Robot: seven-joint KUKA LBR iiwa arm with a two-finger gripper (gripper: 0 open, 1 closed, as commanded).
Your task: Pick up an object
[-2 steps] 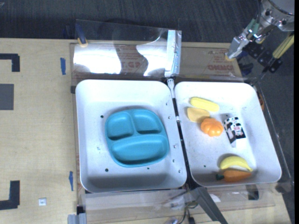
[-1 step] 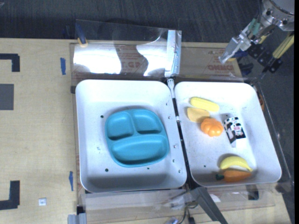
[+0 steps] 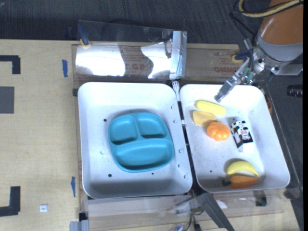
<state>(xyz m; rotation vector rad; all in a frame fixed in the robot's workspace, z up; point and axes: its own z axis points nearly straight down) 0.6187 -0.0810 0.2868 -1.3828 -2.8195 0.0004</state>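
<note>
The right bin (image 3: 274, 129) holds several toy foods. A yellow piece (image 3: 210, 107) lies at its upper left, with a paler yellow piece (image 3: 201, 118) just below it. An orange ball (image 3: 218, 131) touches the paler piece. A small black-and-white object (image 3: 240, 132) lies to the right of the ball. Near the front edge, a yellow banana (image 3: 242, 167) rests on an orange item (image 3: 244, 180). My gripper (image 3: 222, 94) hangs over the bin's back edge, slanting down-left, its tip just above the yellow piece. Nothing shows in its grasp.
The left bin (image 3: 91, 105) holds a blue divided plate (image 3: 140, 141). A shiny clear panel (image 3: 125, 57) stands behind the bins. Yellow cables (image 3: 255, 4) loop near the arm at the upper right. A ridge (image 3: 180, 124) separates the two bins.
</note>
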